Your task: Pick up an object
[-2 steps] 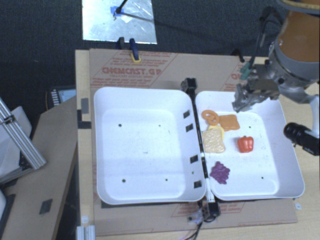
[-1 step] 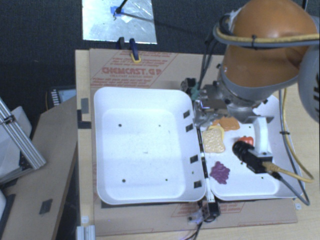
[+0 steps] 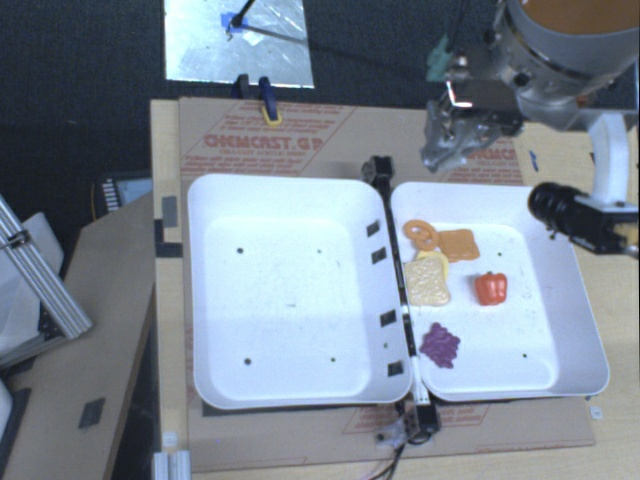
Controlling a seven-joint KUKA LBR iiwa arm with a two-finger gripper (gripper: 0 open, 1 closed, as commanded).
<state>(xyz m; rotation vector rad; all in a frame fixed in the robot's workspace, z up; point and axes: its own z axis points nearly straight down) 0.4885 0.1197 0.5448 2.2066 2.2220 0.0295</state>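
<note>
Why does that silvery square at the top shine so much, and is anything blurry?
Camera view: the foil sheet catches glare from overhead light; the white bins look bright but evenly lit; the gripper and arm near the top right are soft; the toy foods, like the red pepper, stay fairly sharp.

Robot lab: plywood bench (image 3: pixel 120 268), two white bins (image 3: pixel 215 268).

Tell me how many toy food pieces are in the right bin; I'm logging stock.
5: pretzel at the back, orange slab beside it, cracker mid-left, red pepper mid-right, purple grapes nearest the front.
</note>
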